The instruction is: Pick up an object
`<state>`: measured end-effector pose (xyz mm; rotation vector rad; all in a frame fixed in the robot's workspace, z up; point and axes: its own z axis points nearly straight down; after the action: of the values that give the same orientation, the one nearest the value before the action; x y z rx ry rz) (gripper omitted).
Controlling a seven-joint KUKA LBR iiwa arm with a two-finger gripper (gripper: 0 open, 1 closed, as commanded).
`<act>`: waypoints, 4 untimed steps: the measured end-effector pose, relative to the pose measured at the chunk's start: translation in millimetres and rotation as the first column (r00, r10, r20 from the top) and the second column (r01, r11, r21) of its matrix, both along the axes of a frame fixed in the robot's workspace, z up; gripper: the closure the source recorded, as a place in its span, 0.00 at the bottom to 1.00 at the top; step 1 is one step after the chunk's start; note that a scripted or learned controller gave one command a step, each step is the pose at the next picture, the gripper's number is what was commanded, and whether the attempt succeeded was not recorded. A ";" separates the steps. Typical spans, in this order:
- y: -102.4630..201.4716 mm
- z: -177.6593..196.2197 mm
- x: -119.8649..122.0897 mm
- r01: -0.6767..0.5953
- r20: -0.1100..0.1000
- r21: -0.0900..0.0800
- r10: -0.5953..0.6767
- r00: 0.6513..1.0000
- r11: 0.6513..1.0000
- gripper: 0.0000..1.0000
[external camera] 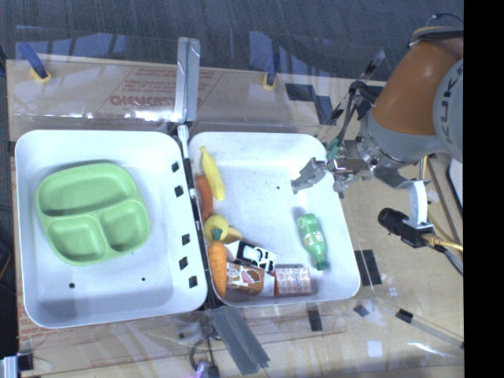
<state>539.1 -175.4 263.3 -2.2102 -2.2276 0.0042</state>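
Left bin point(31, 290): you see a green tray point(93, 211) at left centre.
Right bin point(260, 144): banana point(211, 173), carrots point(204, 195), cans point(268, 280) along its left and lower edges; bottle point(312, 241) lower right.
Gripper point(307, 177): upper right of that bin, above the bottle, holding nothing you can see.

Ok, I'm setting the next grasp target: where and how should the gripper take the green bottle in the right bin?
Grip the green bottle across its wide body, likely from straight above. It lies flat and apart from the other items, long axis running toward the bin's near edge, so fingers closing across its width should have room. The gripper sits just above it in the view.
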 end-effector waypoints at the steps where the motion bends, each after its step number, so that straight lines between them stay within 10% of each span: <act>1: -0.8 -119.5 -62.8 0.061 -0.002 0.001 -0.061 0.998 0.998 0.00; 2: -18.4 -155.2 -46.6 0.071 0.012 0.011 -0.071 0.997 0.997 0.00; 3: -19.9 -147.4 -47.3 0.069 0.009 0.007 -0.069 0.998 0.998 1.00; 4: -15.0 -147.3 -45.9 0.061 0.007 0.014 -0.061 0.998 0.998 0.00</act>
<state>493.1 -190.4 116.0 -2.2741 -2.1555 -0.0201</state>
